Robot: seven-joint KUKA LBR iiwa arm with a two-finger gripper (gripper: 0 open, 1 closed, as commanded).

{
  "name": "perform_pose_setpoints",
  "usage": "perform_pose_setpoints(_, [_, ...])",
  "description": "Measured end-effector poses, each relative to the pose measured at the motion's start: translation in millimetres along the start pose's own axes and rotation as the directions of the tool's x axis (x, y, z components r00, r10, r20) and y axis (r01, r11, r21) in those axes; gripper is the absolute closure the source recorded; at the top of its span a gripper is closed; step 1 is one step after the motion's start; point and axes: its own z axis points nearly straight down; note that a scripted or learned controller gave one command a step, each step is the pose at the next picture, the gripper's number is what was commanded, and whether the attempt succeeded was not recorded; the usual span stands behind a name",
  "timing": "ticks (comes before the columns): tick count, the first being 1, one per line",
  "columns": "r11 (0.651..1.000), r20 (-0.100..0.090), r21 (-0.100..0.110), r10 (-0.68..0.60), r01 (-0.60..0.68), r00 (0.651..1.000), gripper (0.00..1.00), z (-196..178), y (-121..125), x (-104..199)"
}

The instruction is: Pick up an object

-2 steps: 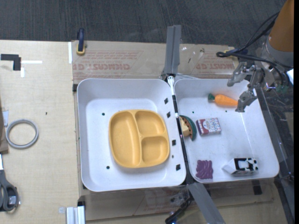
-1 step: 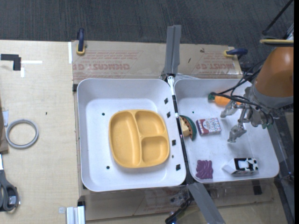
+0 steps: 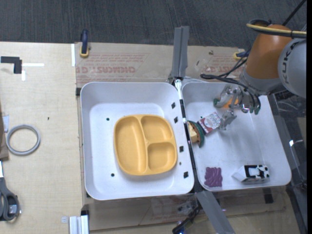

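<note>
Grey arm (image 3: pixel 292 62) reaching over right bin (image 3: pixel 273 145)

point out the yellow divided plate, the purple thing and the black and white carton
yellow divided plate (image 3: pixel 145 144): camera view, on the ridge where its compartments meet
purple thing (image 3: pixel 213 176): camera view, on its middle
black and white carton (image 3: pixel 255 172): camera view, on its top face

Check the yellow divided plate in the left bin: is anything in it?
Empty. All three compartments of the yellow divided plate show bare yellow surface; it lies flat, alone in the left bin.
</note>
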Motion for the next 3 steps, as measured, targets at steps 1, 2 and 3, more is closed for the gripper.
perform_pose_setpoints(1, [0.970, 0.023, -0.007, 0.243, -0.243, 0.970, 0.00, -35, 0, 1])
perform_pose_setpoints(2, [0.981, 0.022, -0.005, 0.194, -0.194, 0.981, 0.00, -49, 14, 58])
perform_pose_setpoints(3, [0.991, 0.023, -0.004, 0.132, -0.132, 0.991, 0.00, -93, 18, 50])
